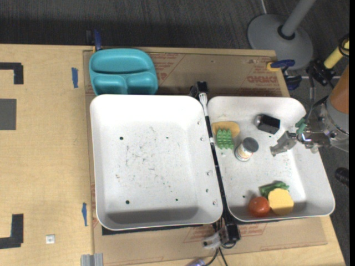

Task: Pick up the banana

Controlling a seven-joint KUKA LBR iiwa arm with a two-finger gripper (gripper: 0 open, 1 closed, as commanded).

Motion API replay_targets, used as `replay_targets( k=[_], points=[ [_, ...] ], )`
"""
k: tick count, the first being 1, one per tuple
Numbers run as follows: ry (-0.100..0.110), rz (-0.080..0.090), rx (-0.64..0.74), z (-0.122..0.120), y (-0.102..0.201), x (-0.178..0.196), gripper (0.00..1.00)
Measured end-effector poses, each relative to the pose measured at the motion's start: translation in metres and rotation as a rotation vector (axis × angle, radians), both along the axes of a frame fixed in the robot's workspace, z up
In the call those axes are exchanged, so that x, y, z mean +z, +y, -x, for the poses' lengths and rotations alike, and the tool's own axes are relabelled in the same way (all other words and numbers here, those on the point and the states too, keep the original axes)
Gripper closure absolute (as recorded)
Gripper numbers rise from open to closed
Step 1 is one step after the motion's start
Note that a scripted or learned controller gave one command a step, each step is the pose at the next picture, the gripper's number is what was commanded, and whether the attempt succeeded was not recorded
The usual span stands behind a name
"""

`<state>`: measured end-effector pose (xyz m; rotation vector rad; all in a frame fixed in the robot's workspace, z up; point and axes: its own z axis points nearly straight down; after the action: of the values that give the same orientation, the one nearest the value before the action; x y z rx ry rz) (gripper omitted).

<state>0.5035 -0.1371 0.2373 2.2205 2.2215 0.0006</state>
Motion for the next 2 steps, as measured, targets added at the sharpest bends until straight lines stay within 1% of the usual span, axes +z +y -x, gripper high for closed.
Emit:
replay_targets(
  k=[1, 2],
  points=[
    [0.003, -0.001, -0.226, 0.024, 0.045, -0.076, 0.0],
    [0.0, -0.001, -0.287, 0.024, 0.167, -0.053, 0.0]
  ],
)
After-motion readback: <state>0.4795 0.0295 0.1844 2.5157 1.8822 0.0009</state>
